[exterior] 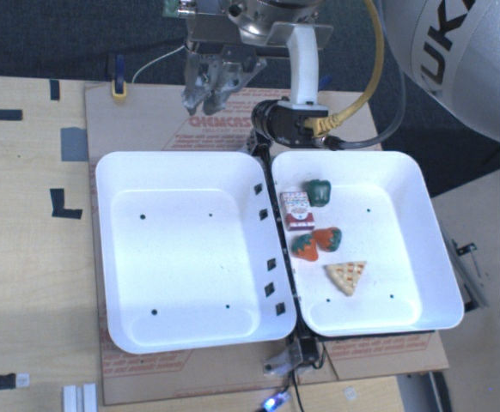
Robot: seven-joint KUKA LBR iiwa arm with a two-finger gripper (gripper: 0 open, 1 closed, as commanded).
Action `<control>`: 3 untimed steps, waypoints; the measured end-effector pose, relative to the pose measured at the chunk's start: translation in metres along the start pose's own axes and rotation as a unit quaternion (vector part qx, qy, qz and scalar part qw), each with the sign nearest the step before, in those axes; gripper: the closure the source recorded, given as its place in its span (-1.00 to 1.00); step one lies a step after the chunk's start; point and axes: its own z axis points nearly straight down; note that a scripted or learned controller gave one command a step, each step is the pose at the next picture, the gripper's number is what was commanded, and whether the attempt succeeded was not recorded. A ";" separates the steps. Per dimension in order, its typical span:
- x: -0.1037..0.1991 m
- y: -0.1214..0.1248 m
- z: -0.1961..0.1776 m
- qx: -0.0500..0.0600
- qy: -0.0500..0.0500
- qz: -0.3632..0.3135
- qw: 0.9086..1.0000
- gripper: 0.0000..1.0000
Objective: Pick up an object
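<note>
Two shallow white bins are set side by side on a sheet of brown cardboard (353,369) printed with red lettering, which in turn is laid on a pale wooden bench (27,256). Dark tape marks are seen on the bench at 9 o'clock, and a small clamp with a yellow base (118,82) is fixed at the cardboard's far left corner, toward 11 o'clock. Beyond the bench, along 12 o'clock, a dark blue-grey floor (52,15) is seen.

The left bin (121,174) is marked by a few small dark dots on its floor. In the right bin (405,178), four small things are gathered near the divider: a dark green pepper-like toy (319,192), just beside it a red and white carton (297,210), below them a red strawberry-like toy with green leaves (316,243), and toward 5 o'clock a tan waffle-patterned wedge (346,276), slightly apart from the rest.

The gripper (211,103) is held at 12 o'clock, beyond the bins' far edge and above the cardboard. Its fingers are drawn close together with nothing between them. A yellow cable (366,101) is looped beside a white post (304,67).
</note>
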 end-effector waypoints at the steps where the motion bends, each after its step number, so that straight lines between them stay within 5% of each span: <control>1: 0.000 0.032 0.002 -0.001 -0.001 0.002 1.000 1.00; 2: -0.001 0.022 0.202 0.008 -0.004 0.002 1.000 1.00; 3: 0.001 -0.051 0.089 -0.004 0.002 -0.001 1.000 1.00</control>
